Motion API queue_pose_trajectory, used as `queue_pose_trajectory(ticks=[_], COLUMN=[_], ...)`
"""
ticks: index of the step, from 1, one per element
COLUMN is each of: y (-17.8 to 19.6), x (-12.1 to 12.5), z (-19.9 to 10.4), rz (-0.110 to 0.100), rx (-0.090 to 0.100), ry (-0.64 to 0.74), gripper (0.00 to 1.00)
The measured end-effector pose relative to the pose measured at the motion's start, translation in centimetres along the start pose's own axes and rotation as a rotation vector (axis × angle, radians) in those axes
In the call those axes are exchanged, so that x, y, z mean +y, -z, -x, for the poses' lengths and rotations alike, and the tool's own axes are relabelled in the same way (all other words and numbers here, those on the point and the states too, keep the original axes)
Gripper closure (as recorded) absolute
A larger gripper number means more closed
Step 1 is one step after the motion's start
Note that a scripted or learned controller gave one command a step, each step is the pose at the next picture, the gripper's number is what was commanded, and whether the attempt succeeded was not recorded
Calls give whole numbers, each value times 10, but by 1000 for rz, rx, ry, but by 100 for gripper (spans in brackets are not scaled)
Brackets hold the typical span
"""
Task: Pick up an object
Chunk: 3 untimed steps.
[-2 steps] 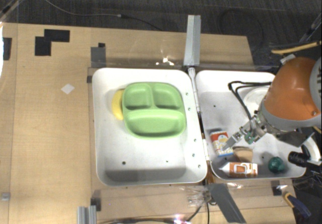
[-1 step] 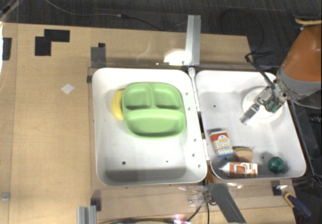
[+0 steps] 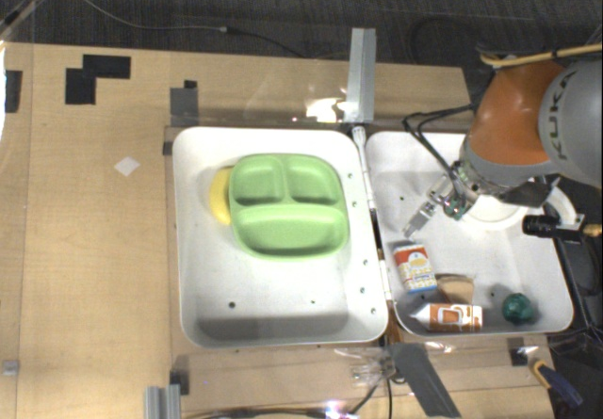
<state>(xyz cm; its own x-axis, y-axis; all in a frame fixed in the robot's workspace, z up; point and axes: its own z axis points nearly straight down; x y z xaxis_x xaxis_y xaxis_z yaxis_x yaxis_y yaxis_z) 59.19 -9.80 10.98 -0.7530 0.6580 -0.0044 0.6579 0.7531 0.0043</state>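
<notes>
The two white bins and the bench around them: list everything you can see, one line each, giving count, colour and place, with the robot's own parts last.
Bins: two, white; left bin, right bin, side by side on the bench.
Divided tray: one, green, upper middle of the left bin.
Yellow object: one, mostly hidden under the tray's left edge.
Small carton: one, white and red, near the right bin's left wall.
Brown object: one, right of the carton.
Orange and white package: one, lying at the right bin's near edge.
Green object: one, dark green, near right corner.
Arm: one, grey with orange band.
Gripper: one, above the carton.
</notes>
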Motion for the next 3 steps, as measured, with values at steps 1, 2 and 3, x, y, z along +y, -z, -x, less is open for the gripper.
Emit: queue_pose_trajectory(ticks=[1,2,3], y=[26,23,110], x=[-6,-49,-111], z=[-20,-57,-39], rz=[0,-2,0], rx=[-1,1,-3], ry=[-219,-305,-286], gripper=[0,0,0])
